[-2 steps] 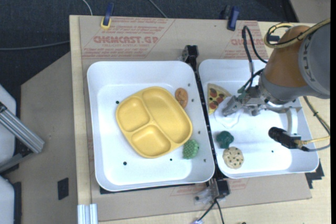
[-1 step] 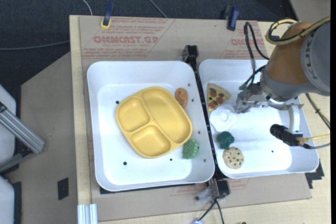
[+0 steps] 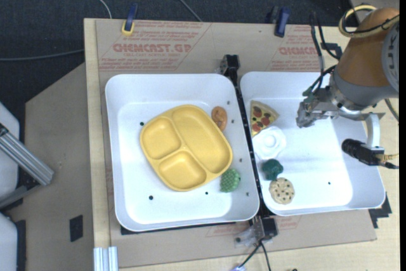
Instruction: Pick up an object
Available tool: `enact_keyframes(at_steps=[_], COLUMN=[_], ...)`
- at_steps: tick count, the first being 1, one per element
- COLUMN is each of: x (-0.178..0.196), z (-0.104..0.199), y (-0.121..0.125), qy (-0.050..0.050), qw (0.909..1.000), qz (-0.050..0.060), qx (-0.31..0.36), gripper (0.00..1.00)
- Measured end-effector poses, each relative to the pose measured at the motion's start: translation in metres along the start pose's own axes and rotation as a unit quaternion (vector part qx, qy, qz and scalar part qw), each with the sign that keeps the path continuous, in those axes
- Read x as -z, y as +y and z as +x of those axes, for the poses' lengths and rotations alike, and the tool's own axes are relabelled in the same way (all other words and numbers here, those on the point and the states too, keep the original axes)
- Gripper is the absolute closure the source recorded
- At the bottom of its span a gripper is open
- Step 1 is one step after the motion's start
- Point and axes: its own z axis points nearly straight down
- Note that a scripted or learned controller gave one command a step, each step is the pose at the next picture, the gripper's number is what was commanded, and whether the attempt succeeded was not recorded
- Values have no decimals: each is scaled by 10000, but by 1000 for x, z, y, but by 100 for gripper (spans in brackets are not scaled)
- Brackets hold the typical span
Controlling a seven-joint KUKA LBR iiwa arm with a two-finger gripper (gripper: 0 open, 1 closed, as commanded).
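Nearest the camera, the arm (image 3: pixel 368 66) comes in high from the right, its orange band above the wrist, and its gripper (image 3: pixel 309 112) hangs over the upper part of the right bin (image 3: pixel 330 197). Whether the fingers are spread or closed cannot be told from this slant; nothing is seen between them, so the gripper appears to carry nothing.

Just to the gripper's left lies a pizza slice (image 3: pixel 261 116), close against the bin's left wall. Below and left of the gripper sits a small white cup (image 3: pixel 268 141), near the slice. Further down from the gripper are a dark teal lump (image 3: pixel 273 168) and then a cookie (image 3: pixel 281 190), the farthest of the four, near the bin's front edge.

Well to the gripper's left, across the divider, the left bin (image 3: pixel 127 136) holds a yellow divided plate (image 3: pixel 184 146), with a small brown piece (image 3: pixel 219 116) at its upper right edge and a green broccoli-like piece (image 3: pixel 229 180) at its lower right.

As a judgement, the task is at its approach step: no object is lifted, and all lie on the bin floors. The next move calls for choosing a target, most plausibly the pizza slice or the cup nearest the gripper, then centring over it and descending before closing. The slice's flatness may make it hard to grip.
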Motion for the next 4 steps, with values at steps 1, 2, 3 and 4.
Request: enact_keyframes(at_steps=[1, 2, 3, 4], x=[62, 126, 108, 89], z=[-2, -4, 48, 99], y=[3, 2, 9, 27], qy=[2, -1, 19, 19], qw=[10000, 10000, 10000, 10000], qz=[4, -9, 44, 44], qx=[10, 13, 27, 30], gripper=[100, 100, 100, 100])
